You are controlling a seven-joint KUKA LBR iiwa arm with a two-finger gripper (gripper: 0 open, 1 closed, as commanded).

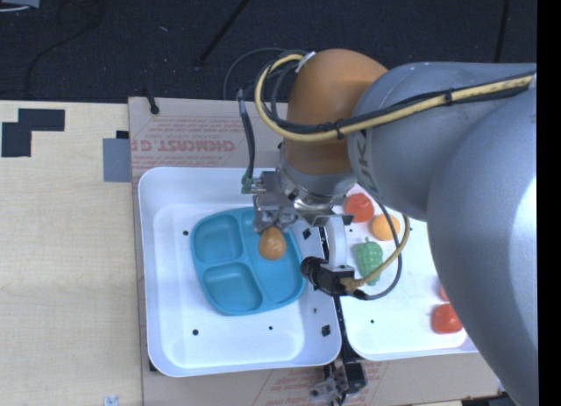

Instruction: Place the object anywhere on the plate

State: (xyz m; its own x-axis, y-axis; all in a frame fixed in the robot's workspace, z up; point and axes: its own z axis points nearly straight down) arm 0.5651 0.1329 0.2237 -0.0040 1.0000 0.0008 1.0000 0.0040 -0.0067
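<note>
A blue plate (230, 286) with three compartments lies in the middle of the left white bin (175, 343). My gripper (275, 225) hangs over the plate's right side, under the arm's orange band. A tan, egg-shaped object (273, 245) sits right at the fingertips, its top tucked between them, over the plate's long right compartment. The gripper is shut on it. Whether the object touches the plate surface cannot be told.
The right white bin (394, 334) holds a red-orange piece (358, 207), an orange piece (384, 226), a green piece (368, 259) and a red piece (445, 318). The big grey arm covers much of that bin. Bare bin floor surrounds the plate.
</note>
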